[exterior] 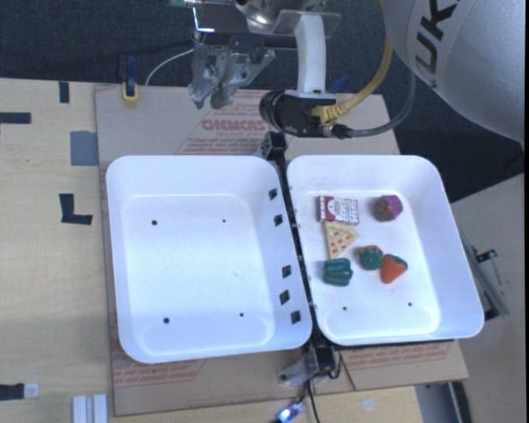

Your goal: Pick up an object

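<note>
Toys lie grouped in the right bin (441,236), 5 of them: a red box (337,209), a purple ball (388,207), a yellow wedge (339,236), a green pepper (338,272) and a strawberry (393,268) with a small green-and-red piece (370,256) touching it. The fingers (213,91) hang beyond the left bin's (115,236) far rim, above the cardboard on the desk (35,263), holding nothing; whether they are apart I cannot tell.

Robotics lab, white bins (123,236) on marked bench (26,236), cabling (379,69)
</note>
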Robot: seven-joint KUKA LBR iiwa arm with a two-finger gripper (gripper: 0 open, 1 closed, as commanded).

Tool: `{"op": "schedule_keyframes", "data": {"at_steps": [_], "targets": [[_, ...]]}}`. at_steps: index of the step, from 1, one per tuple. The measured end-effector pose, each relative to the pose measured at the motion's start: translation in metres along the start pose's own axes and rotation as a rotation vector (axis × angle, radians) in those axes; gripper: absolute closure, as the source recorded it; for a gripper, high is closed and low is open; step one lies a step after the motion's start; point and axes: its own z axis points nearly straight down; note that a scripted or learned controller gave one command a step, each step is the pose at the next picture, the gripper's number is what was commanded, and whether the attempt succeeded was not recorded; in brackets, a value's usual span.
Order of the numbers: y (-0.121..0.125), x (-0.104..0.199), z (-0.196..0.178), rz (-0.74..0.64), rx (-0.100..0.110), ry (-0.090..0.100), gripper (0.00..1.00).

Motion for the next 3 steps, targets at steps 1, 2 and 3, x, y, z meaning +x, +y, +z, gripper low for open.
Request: {"op": "schedule_keyframes", "data": {"at_steps": [1, 2, 3], "targets": [[-0.064, -0.053, -0.001, 0.008, 0.002, -0.002, 1.00], [-0.061, -0.049, -0.009, 0.004, 0.004, -0.004, 1.00], [-0.066, -0.001, 0.017, 0.002, 0.004, -0.003, 1.00]]}}
